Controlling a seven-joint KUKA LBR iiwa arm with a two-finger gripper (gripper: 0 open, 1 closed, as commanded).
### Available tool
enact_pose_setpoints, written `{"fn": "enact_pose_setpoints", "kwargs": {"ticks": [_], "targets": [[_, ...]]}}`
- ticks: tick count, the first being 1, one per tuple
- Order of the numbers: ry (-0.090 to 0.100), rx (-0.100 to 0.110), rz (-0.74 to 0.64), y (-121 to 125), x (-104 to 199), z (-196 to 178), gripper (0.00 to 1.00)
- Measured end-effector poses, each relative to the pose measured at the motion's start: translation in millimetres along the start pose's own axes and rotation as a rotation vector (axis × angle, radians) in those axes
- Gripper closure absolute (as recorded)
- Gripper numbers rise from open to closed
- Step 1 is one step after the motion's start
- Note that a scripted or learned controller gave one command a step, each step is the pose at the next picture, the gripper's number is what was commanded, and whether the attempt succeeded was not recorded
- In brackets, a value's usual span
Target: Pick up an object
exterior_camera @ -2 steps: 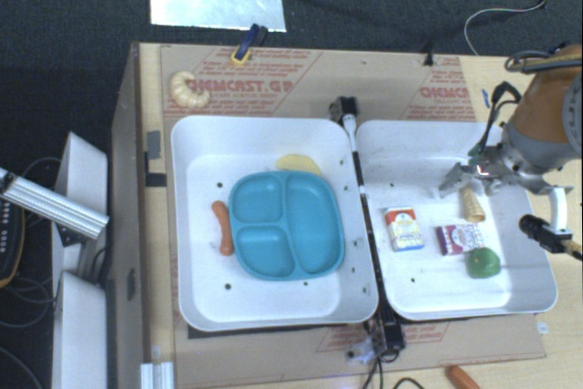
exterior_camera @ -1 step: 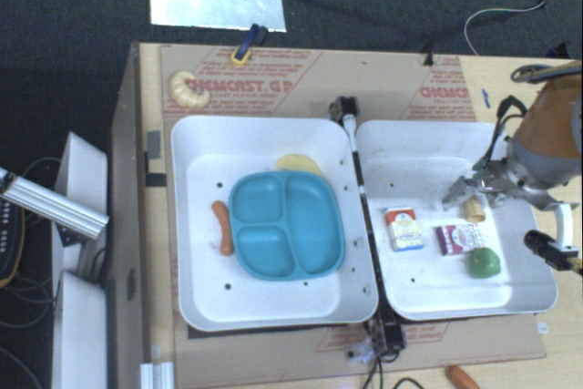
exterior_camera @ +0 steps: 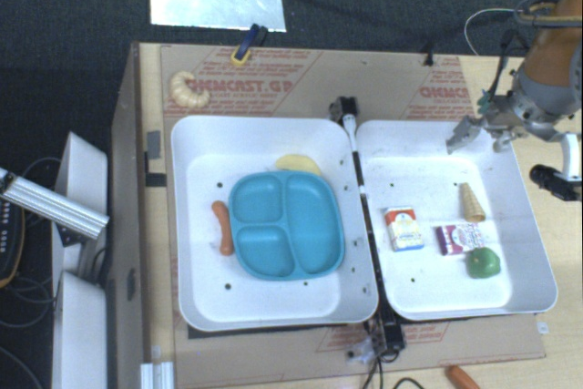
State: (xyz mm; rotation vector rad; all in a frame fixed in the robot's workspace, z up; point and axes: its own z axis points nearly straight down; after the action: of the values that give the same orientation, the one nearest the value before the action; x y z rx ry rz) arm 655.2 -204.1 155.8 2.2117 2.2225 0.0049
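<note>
- The gripper (exterior_camera: pixel 475 129) hangs over the back rim of the right bin (exterior_camera: pixel 519 223), at about one o'clock from that bin's middle. Its two fingers stand spread apart with nothing between them.
- Nearest the gripper, toward six o'clock, lies a cone (exterior_camera: pixel 471 201), pale tan, narrow end pointing up the picture. It looks light and stiff but tapered, so I judge it would slip unless pinched across its wider end.
- Further toward six o'clock sits a purple packet (exterior_camera: pixel 458 238), flat and likely thin; flat things are hard to pinch off the floor.
- Touching the packet at its five o'clock is a green ball (exterior_camera: pixel 484 263), rounded and probably smooth, so apt to roll out of a pinch.
- At nine o'clock from the packet, a little apart, stands a small box (exterior_camera: pixel 404 228), red and white. It appears light and rigid with flat sides, the best candidate: close across its short sides.
- The left bin (exterior_camera: pixel 196 196) holds a blue tray (exterior_camera: pixel 285 223), a sausage (exterior_camera: pixel 223 227) just beside it at nine o'clock, and a yellow disc (exterior_camera: pixel 298 163) at its twelve o'clock.
</note>
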Motion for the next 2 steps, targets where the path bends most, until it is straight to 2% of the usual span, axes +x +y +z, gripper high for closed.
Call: {"fn": "enact_pose_setpoints", "kwargs": {"ticks": [1,2], "targets": [[0.002,0.006,0.004,-56.7,-2.2,43.6,0.00],[0.001,0.005,0.004,-91.6,-2.0,49.6,0.00]]}}
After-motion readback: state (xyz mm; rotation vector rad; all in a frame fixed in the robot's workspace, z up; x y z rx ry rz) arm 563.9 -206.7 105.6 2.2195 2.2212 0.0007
